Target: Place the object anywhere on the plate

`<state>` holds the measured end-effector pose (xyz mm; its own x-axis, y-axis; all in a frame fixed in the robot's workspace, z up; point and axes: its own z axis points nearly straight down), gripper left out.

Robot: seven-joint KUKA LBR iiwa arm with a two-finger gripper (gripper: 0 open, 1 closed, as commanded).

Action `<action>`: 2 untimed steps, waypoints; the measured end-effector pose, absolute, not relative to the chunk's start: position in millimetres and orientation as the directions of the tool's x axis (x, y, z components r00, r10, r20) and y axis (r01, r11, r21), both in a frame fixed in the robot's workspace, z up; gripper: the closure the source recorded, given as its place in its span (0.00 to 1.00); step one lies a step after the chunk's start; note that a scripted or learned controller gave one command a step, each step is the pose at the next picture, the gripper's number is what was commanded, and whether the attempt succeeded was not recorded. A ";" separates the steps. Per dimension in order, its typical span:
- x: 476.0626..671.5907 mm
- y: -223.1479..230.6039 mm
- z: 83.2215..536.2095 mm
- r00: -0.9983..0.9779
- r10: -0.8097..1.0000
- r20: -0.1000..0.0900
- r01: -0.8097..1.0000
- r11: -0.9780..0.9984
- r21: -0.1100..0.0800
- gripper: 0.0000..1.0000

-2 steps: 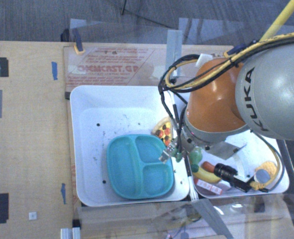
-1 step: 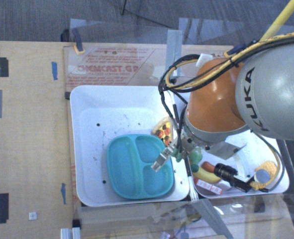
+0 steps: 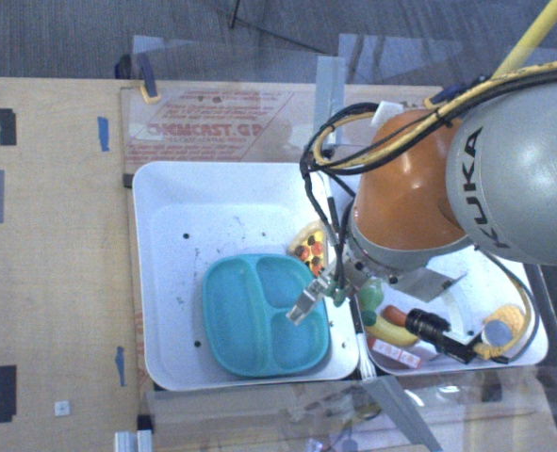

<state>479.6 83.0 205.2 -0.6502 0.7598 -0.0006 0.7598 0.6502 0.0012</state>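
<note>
While hovering over the plate | fingers spread unclear, grip unconfirmed | colourful object lying just beside plate's rim | risk: arm descending and releasing nothing onto plate.

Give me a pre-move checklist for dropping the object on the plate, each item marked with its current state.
1. Plate in the left bin, upright and reachable: ok. The teal plate lies flat with its compartments facing up.
2. End effector over the plate: ok, it hangs above the plate's right side.
3. Object actually between the fingers: cannot tell, nothing is plainly visible there.
4. Plate surface free for the drop: ok, the compartments show bare teal.
5. Cables clear of the bin wall: cannot tell, they trail close to the divider.
6. Colourful item beside the plate's upper right corner, out of the way: ok.
</note>
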 end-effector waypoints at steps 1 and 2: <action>479.6 83.0 205.2 -0.650 0.760 -0.001 0.760 0.650 0.001 0.00; 480.7 83.0 215.0 -0.650 0.760 -0.003 0.760 0.650 0.004 1.00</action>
<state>480.7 83.0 215.0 -0.6498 0.7601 -0.0025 0.7601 0.6498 0.0042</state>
